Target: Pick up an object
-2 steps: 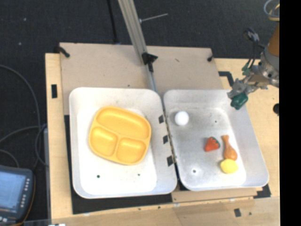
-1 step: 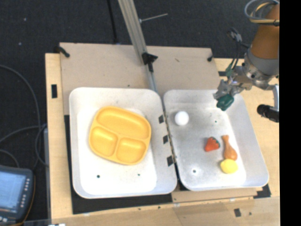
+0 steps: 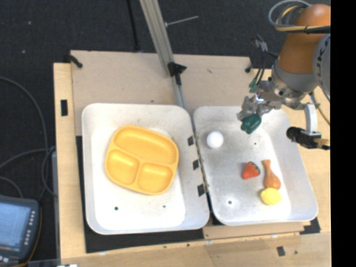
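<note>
My gripper (image 3: 250,117) hangs over the back of the right bin (image 3: 295,204), and a small dark green object (image 3: 251,124) sits between its fingers, so it is shut on that object. Further down in the same bin lie a white ball (image 3: 214,139), a red piece (image 3: 250,171), an orange drumstick-shaped toy (image 3: 271,176) and a yellow lemon-like piece (image 3: 271,196). The ball is to the gripper's left; the other three lie nearer the bin's front right.
The left bin (image 3: 100,210) holds a yellow divided plate (image 3: 142,160). A slanted metal pole (image 3: 161,43) rises behind the gap between the two bins. A black fitting (image 3: 303,136) sticks out at the right bin's right rim.
</note>
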You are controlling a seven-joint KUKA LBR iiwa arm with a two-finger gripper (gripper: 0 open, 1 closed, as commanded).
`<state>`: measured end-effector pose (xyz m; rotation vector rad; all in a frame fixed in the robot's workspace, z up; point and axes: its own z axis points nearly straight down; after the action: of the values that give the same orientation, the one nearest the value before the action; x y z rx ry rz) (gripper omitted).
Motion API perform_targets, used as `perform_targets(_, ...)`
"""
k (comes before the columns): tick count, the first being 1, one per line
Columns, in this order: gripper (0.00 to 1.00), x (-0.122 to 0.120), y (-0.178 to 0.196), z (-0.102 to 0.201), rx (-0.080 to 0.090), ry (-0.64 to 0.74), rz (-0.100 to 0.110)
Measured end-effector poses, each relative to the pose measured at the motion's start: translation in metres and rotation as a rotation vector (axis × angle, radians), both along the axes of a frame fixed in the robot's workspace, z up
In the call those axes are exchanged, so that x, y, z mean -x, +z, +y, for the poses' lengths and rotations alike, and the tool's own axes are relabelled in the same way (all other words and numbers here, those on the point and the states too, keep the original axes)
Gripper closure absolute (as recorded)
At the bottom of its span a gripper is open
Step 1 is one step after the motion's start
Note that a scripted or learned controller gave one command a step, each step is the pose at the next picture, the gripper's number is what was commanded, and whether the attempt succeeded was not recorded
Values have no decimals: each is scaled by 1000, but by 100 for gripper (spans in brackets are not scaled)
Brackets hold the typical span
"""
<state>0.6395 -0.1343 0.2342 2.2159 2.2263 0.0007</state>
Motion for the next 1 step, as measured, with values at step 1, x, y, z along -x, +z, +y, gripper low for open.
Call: perform_targets(1,100,-2,10,46,-1,2,-1)
